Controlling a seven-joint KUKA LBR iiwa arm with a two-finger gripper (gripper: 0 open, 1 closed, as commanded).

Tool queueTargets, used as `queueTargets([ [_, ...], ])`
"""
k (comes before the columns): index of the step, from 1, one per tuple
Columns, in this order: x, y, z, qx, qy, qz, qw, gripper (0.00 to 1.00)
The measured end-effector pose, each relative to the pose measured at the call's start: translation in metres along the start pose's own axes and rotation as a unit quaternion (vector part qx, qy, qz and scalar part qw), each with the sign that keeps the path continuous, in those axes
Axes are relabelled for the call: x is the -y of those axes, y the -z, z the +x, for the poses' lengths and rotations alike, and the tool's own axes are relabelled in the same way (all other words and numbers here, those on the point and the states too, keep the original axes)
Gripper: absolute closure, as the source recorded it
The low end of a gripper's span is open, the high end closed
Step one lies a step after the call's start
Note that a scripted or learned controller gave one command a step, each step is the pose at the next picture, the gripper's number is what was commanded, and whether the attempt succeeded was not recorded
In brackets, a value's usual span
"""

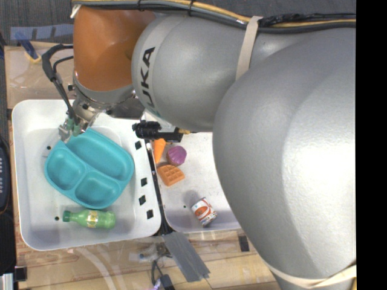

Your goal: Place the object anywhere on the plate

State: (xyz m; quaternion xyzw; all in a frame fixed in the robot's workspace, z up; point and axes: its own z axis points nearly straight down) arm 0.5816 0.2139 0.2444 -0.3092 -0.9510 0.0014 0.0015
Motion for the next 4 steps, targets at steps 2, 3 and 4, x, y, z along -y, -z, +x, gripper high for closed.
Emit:
queueTargets([
  [2, 0.05, -0.13, 0.02, 0.0, 0.092, 0.0, 0.9957, 1.0],
  [3, 0.001, -0.028, -0.006, 0.004, 0.289, -0.003, 0.9572, 1.0],
  [4, 0.024, -0.031, 0.041, 0.001, 0.426, -0.001, 0.9046, 1.0],
])
